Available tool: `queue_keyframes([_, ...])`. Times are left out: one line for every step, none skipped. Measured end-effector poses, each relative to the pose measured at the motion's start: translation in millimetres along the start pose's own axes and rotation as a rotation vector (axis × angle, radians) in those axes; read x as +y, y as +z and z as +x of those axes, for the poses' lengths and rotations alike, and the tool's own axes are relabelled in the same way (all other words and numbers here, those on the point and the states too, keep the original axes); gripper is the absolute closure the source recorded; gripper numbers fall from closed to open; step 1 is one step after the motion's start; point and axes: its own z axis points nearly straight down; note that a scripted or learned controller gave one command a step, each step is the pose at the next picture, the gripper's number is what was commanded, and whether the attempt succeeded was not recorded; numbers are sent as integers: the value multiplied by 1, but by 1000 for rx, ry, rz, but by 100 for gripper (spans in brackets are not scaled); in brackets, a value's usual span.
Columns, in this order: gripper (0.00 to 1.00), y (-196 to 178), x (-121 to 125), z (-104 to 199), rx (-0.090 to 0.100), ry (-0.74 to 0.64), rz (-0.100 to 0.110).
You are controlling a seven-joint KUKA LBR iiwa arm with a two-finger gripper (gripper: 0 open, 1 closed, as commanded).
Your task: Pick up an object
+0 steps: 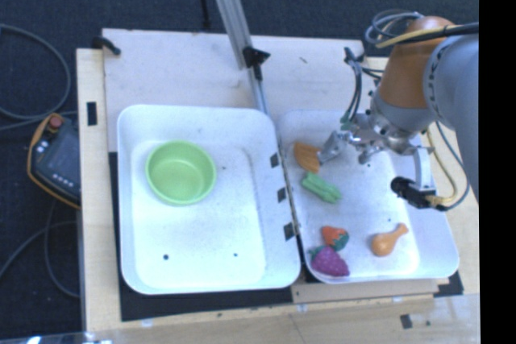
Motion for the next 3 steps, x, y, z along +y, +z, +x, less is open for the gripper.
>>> queue_keyframes([100,-15,2,-1,0,4,-8])
queue_keyframes([100,-60,5,-7,0,4,-10])
queue_keyframes([100,-123,9,-2,0,-3,-13])
